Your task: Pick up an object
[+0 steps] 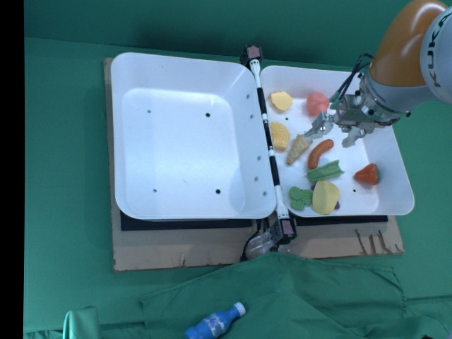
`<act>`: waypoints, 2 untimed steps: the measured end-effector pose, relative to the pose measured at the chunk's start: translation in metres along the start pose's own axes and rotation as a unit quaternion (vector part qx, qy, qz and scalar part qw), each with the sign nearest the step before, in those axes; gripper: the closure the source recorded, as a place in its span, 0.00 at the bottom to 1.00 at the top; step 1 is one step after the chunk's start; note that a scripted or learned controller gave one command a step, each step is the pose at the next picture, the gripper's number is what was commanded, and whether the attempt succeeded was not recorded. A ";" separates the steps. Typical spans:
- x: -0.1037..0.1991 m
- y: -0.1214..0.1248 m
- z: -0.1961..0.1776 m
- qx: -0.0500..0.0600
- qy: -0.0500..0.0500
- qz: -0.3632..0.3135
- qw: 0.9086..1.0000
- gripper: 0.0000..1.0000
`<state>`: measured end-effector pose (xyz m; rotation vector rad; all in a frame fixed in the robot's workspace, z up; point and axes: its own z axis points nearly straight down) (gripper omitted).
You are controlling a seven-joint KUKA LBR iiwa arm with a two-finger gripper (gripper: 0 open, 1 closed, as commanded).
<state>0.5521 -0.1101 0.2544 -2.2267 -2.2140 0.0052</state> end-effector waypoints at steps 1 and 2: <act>-0.016 0.022 0.073 -0.006 0.000 0.000 1.000 0.00; -0.017 0.025 0.056 -0.013 -0.002 0.001 1.000 1.00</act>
